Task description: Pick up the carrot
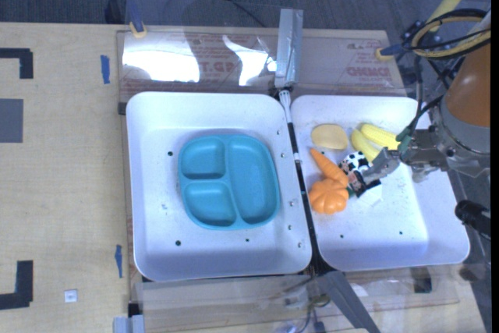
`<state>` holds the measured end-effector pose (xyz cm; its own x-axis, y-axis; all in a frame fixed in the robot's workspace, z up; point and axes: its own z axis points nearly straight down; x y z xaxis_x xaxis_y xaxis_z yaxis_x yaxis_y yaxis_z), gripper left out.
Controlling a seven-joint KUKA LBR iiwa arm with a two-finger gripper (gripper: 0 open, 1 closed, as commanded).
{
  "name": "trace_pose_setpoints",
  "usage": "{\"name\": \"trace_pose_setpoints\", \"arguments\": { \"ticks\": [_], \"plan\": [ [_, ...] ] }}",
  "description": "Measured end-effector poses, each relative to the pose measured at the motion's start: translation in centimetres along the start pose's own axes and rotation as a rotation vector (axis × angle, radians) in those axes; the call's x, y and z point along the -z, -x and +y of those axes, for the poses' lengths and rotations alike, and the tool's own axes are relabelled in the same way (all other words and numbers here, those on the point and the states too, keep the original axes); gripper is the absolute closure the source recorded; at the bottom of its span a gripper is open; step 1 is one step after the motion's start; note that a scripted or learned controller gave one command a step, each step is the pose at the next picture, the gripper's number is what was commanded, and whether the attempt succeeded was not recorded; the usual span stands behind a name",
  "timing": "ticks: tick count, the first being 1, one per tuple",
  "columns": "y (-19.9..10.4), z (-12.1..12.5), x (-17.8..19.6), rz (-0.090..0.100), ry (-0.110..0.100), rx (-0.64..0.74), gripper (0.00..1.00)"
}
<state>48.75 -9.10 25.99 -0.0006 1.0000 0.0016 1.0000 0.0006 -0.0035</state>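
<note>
The carrot (pixel 327 165) is a small orange piece lying at a slant near the left wall of the right bin (pixel 405 234). It rests just above an orange pumpkin-like toy (pixel 328 197). My gripper (pixel 369 174) reaches in from the right and hangs low over the bin, just right of the carrot. It is right next to a black-and-white toy (pixel 355 162). I see nothing of the carrot inside the gripper.
A pale yellow rounded toy (pixel 330 136) and a yellow banana-like toy (pixel 374 138) lie at the back of the right bin. The left bin (pixel 148 129) holds a blue divided plate (pixel 228 180). The ridge between the bins is close to the carrot's left.
</note>
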Motion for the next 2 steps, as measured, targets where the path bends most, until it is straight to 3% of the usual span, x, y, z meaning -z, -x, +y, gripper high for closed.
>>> {"name": "trace_pose_setpoints", "arguments": {
  "ticks": [1, 2],
  "plan": [
    [-6.9, 4.5, -5.9, 0.001, -0.006, 0.093, 0.00],
    [0.4, 5.5, -13.1, -0.002, 0.010, 0.218, 0.00]
  ]
}}
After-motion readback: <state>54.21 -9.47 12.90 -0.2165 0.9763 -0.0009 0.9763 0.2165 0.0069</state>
